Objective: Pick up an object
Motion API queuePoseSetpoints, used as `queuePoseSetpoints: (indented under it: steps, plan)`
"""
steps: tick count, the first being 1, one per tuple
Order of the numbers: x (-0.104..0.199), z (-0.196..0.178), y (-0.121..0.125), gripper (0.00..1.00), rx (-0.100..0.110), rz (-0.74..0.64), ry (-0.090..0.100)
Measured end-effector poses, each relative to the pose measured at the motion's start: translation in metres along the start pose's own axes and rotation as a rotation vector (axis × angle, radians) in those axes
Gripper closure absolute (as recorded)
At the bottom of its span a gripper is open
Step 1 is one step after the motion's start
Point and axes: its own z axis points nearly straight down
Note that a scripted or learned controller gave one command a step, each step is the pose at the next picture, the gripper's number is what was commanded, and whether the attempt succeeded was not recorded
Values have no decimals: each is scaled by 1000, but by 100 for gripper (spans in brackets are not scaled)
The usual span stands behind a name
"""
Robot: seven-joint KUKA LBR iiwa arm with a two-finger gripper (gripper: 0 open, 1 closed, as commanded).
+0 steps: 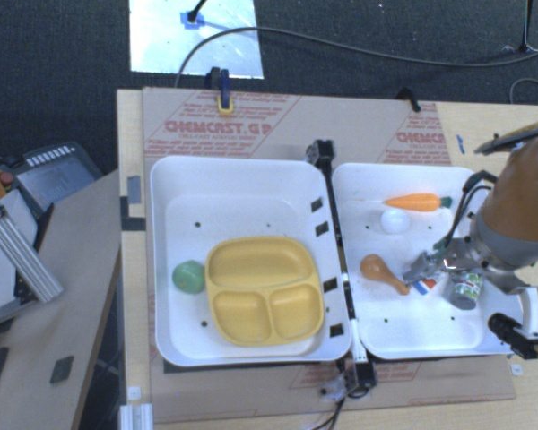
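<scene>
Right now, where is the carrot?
The carrot lies in the right bin, near its far wall, just above the white ball and beyond the gripper.

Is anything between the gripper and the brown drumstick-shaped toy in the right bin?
Nothing visible. The gripper sits low in the right white bin, right beside the brown drumstick-shaped toy, with a small red-and-blue object just below it. The orange carrot and white ball lie farther back.

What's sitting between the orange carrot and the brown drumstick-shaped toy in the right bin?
A small white ball sits between the orange carrot and the brown drumstick-shaped toy, seen in the camera view.
</scene>
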Motion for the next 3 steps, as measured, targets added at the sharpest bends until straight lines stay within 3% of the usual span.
queuePoseSetpoints:
  steps: [1, 2, 3]
  plan:
    - [0, 52, 0, 0, 0, -1, 0]
    - [0, 39, 1, 100, -5, 0, -1]
    - [3, -14, 13, 100, -9, -4, -2]
